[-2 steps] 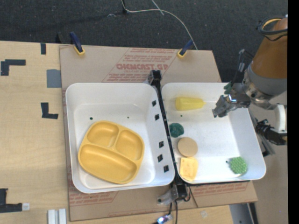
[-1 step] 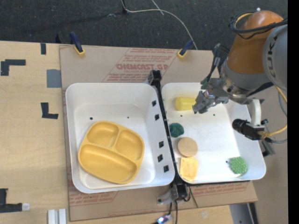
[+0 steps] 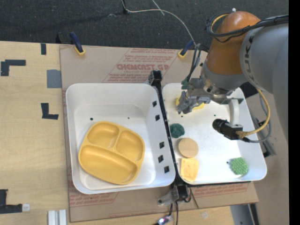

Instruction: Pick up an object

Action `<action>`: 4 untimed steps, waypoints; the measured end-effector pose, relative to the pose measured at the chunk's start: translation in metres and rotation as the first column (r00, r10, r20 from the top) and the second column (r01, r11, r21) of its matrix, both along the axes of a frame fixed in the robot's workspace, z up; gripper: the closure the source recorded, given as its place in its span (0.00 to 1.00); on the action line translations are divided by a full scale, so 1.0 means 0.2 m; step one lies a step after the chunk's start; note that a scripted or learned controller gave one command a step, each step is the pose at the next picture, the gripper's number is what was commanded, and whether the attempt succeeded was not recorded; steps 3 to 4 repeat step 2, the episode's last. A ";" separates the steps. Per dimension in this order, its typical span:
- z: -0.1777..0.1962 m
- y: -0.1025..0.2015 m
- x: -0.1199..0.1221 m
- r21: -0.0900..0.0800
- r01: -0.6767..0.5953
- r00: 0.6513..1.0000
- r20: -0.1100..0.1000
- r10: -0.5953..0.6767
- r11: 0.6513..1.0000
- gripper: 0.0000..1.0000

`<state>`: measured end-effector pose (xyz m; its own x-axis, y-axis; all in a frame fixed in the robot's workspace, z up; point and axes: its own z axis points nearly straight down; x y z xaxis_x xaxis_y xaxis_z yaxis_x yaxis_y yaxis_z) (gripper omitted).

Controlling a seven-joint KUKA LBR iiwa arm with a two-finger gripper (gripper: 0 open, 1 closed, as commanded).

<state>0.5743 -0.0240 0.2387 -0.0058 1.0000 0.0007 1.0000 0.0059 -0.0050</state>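
two bins sit side by side in front of you. in the left bin (image 3: 75, 102) lies a yellow tray (image 3: 111, 152). the gripper (image 3: 186, 105) is down at the back of the right bin (image 3: 253, 172), right over a yellow thing (image 3: 198, 106) that peeks out beside it. near the divider lie a dark green lump (image 3: 176, 130), a tan disc (image 3: 188, 147) and a yellow block (image 3: 189, 169), with a green ball (image 3: 238, 166) at the front right corner.
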 end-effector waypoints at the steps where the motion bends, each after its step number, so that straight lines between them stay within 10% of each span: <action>1: -0.07 0.26 0.04 0.000 0.000 1.000 0.000 0.000 1.000 1.00; 2: -0.10 0.57 0.12 0.001 -0.002 1.000 0.002 0.002 1.000 1.00; 4: -0.10 0.57 0.12 0.001 -0.002 1.000 0.002 0.002 1.000 1.00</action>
